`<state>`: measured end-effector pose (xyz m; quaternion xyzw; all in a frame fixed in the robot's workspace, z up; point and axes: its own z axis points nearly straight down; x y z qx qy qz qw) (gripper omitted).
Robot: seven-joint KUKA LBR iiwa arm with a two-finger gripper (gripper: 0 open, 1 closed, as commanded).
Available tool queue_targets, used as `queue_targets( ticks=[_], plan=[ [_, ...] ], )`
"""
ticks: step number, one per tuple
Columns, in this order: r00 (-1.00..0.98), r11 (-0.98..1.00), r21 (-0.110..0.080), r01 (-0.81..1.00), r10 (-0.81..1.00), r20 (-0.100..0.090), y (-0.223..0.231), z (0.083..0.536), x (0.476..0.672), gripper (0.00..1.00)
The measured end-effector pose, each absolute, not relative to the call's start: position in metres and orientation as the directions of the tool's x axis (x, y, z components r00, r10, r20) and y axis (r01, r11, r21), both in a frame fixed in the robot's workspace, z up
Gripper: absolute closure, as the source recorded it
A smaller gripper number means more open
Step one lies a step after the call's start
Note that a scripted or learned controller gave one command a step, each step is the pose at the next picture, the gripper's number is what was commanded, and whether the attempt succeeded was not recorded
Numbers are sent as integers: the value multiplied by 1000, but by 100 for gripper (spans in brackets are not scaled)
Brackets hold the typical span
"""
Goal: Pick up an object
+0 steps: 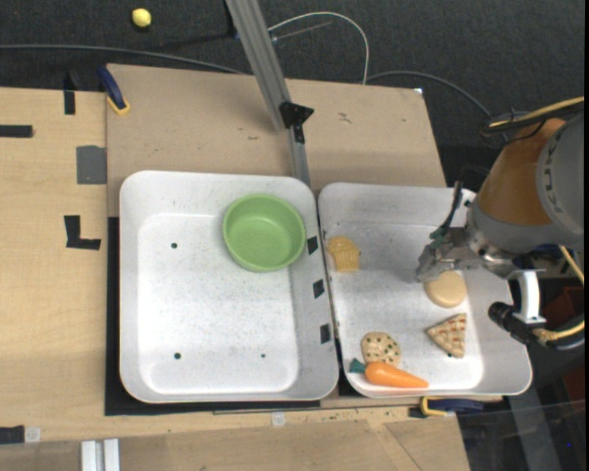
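Note:
My gripper (440,264) reaches down into the right bin (393,204) from the right, its tip just above and to the left of a pale round bun-like piece (447,289). A triangular pizza slice (449,335) lies below that piece. A cookie (379,346) and an orange carrot (397,375) rest near the bin's front edge. A yellowish chunk (344,254) sits near the bin's left wall. Nothing is seen between the gripper's tips.
A green bowl (264,232) stands in the left bin (157,292) at its upper right. A grey pole (265,57) slants over the bench toward the bins' divide. Cables run across the back, and a small yellow ball (141,17) lies far off.

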<state>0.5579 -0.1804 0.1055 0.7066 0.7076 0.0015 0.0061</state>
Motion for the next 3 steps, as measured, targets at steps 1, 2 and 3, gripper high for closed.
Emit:
queue_targets(
  ticks=[1, 2, 3],
  plan=[
    [-2, 2, 2, 1000, 1000, -1, -177, 148, 560, 100],
    [-1, 1, 4, 1000, 1000, -2, -181, 201, 552, 100],
    [-2, 2, 5, 1000, 1000, -2, -181, 251, 553, 100]
  ],
)
